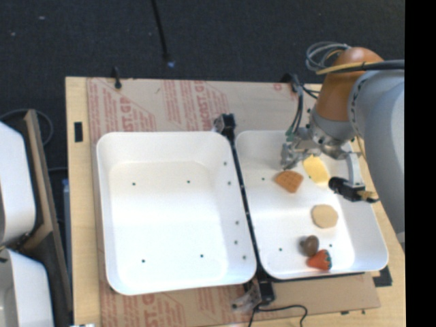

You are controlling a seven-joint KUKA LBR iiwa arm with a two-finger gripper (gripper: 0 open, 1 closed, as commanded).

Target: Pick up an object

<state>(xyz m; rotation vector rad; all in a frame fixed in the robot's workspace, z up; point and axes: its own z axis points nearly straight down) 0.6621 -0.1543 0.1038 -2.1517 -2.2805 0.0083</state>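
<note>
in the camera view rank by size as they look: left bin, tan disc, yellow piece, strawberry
1. left bin, by far the largest
2. tan disc and yellow piece, too alike to rank, and the gripper may cover part of the yellow piece
3. strawberry, slightly smaller

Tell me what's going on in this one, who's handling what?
A grey KUKA arm reaches in from the right, its gripper low in the far part of the right bin. It sits just above an orange-brown wedge and beside a pale yellow piece; nothing is visibly held. Nearer the camera lie a tan round piece, a small brown lump and a red strawberry-like toy. The left bin sits alongside.
</note>
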